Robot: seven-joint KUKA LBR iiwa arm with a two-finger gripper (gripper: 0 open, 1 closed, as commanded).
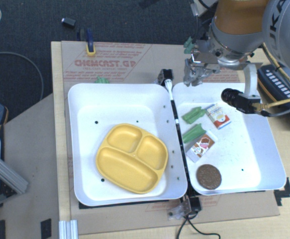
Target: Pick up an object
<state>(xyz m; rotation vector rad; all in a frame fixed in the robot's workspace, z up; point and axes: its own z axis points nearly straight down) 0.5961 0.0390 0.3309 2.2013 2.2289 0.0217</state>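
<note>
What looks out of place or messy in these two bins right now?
Little stands out. The yellow divided plate lies askew in the left bin. In the right bin, two green pieces, two small packets and a brown disc lie scattered. Nothing looks spilled or damaged.

Red print on the cardboard sheet [116, 59] behind the bins reads roughly "CHEMCAST G.P"; packet labels are too small to read.
</note>
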